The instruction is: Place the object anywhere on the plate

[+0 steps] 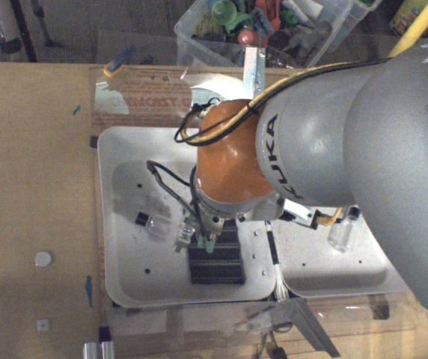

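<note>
Grey and bulky, my metal arm (364, 126) sits nearest the lens and covers much of what lies to the right of my pincer, with its orange band (229, 155) just above the wrist.

Farthest left of my pincer is the raised rim of the shallow white plastic left bin (105, 200). Inside that rim, still to my pincer's left and slightly farther from the camera, lies a small clear glass bulb-like piece with a black cap (153, 224). I take it for the task's thing. It rests on the bin floor, apart from me, its long axis slanting from the cap on the far-left end to the clear body on the end nearer me.

My black pincer (216, 264) points down at the bin floor close to the near rim. Whether it is open or closed I cannot tell, and I see nothing held in it. The floor between me and the bulb looks bare, so a short sideways move to the left seems open, with the near wall the edge to mind.

To my right the shallow white right bin (334, 275) holds a small clear plastic bottle (340, 234), well apart from me. Where the plate lies I cannot tell.
</note>
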Tool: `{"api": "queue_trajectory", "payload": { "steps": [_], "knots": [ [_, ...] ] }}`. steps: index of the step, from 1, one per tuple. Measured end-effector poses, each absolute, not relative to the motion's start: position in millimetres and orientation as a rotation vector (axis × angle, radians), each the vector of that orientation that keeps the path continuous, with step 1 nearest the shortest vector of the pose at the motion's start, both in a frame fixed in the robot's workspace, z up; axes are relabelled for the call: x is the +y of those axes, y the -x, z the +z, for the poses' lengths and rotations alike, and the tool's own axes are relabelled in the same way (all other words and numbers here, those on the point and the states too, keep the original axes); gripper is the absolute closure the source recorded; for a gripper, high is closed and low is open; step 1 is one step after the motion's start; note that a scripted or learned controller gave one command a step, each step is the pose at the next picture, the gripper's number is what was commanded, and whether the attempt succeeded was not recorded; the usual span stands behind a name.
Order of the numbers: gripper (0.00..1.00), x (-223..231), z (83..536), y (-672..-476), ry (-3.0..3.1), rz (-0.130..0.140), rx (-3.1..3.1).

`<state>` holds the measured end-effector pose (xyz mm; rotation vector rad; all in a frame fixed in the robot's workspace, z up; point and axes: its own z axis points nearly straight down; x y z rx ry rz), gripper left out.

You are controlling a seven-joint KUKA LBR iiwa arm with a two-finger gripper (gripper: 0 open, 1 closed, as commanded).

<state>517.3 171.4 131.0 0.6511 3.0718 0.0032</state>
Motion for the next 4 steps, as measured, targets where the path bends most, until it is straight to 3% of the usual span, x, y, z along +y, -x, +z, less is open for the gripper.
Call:
{"api": "queue_trajectory", "payload": {
  "steps": [1, 2, 3, 4],
  "knots": [
    [1.0, 193, 91, -484.6, 0.1, 0.004, 3.128],
    [1.0, 222, 125, -549.0, 0.719, -0.002, 3.053],
    [1.0, 175, 159, -504.2, 0.853, 0.002, 3.023],
    [1.0, 125, 147, -493.5, 1.222, 0.002, 2.893]
  ]
}}
